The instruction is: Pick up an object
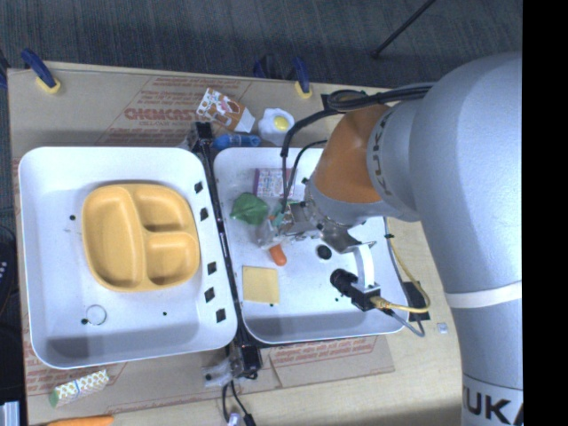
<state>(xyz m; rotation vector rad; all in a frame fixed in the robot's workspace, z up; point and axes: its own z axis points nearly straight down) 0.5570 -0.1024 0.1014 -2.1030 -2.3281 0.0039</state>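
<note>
The small orange piece [279, 256] lay in the right bin [306, 325], just above a yellow cheese slice [260, 284] and below a green leafy toy [249, 208]. The gripper [286, 220] hung low between leaf and orange piece; whether it was open or closed I could not tell. Crowding was the risk: it might pinch the leaf or nudge the orange piece aside.

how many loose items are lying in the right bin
4 that I can make out: a green leafy piece near the left wall, a purple packet toward the back, a small orange piece mid-bin, a yellow square slice in front. The arm may hide more.
</note>
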